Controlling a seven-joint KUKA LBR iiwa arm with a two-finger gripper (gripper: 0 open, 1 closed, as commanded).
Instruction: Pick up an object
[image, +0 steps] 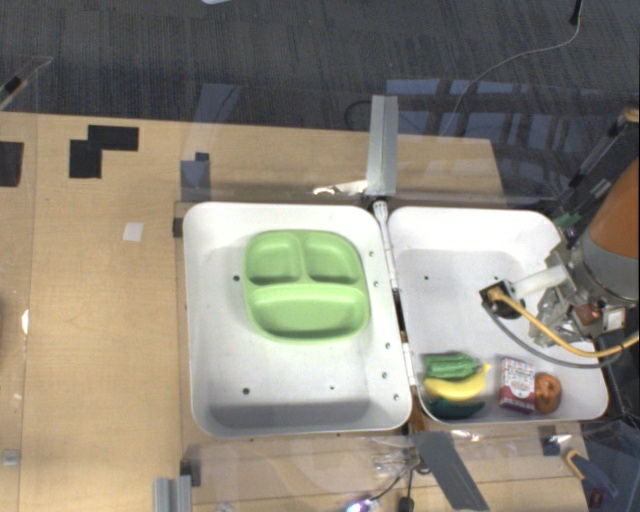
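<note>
Wooden desk (100, 320). Claw (572, 316) hangs low in the right bin (450, 245); how open it is I cannot tell. Nearest lie a fruit (547, 392), packet (516, 382) and banana (458, 386), seemingly ungrasped; plate (305, 283) farther left. Pick undone.
</note>
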